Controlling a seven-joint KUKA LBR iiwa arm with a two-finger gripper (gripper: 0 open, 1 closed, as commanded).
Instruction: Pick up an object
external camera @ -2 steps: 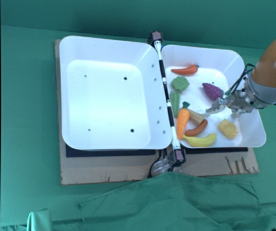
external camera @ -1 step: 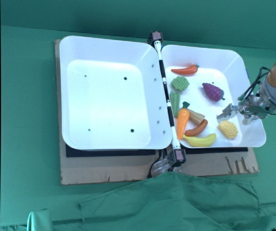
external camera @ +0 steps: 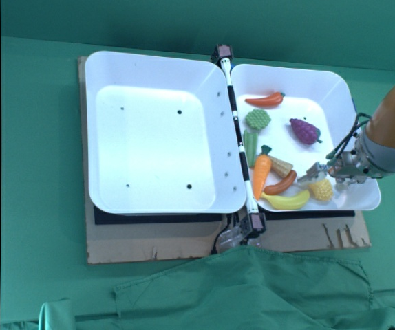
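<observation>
The right bin (external camera: 335,88) holds several toy foods: a red chili (external camera: 264,100), a green broccoli-like piece (external camera: 257,119), a purple eggplant (external camera: 305,130), a green pod (external camera: 250,147), an orange carrot (external camera: 260,174), a tan cone (external camera: 281,164), a red sausage (external camera: 281,183), a yellow banana (external camera: 287,200) and a yellow corn piece (external camera: 321,190). My gripper (external camera: 312,174) reaches in from the right, low over the bin's near right part, its tips just above the corn and right of the sausage. I see nothing between its fingers.
The left bin (external camera: 108,71) lies beside the right one, with a black-and-white divider bar (external camera: 237,129) between them. Both rest on a cardboard sheet (external camera: 156,243). Green cloth (external camera: 252,291) is bunched at the front.
</observation>
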